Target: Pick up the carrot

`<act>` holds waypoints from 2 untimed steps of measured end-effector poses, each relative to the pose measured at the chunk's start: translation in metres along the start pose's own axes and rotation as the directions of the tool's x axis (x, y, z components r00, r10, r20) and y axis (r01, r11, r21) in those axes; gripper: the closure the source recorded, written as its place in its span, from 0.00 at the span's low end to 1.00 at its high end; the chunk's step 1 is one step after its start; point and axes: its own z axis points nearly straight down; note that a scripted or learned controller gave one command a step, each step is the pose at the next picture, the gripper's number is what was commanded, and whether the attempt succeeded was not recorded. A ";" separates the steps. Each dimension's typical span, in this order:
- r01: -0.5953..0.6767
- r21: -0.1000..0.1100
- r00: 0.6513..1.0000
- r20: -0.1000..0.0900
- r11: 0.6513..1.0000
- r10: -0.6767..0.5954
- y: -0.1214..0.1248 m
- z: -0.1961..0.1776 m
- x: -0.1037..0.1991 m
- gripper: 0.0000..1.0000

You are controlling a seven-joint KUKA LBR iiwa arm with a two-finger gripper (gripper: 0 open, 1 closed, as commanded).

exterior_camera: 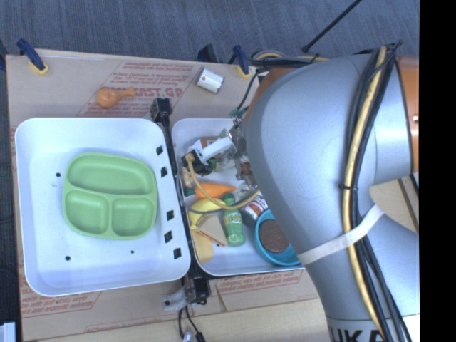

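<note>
The carrot point(214, 189) is a short orange piece lying in the right bin point(187, 130), near that bin's left wall, among other play food. The grey arm reaches in from the right and covers most of this bin. Its gripper point(238, 167) hangs low over the clutter, just above and to the right of the carrot. I see nothing lifted out of the pile.
Around the carrot lie a yellow piece point(202, 206), a green can point(234, 226) and a blue bowl point(275, 241). The left bin point(28, 191) holds a green divided plate point(110, 194). On the bench behind are an orange toy point(108, 97) and a small white object point(210, 81).
</note>
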 end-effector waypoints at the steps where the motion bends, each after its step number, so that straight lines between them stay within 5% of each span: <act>1: -0.008 0.031 0.997 0.073 0.999 0.006 0.010 0.000 0.026 0.00; 2: 0.012 -0.003 1.000 0.006 1.000 -0.012 -0.012 0.001 -0.002 0.00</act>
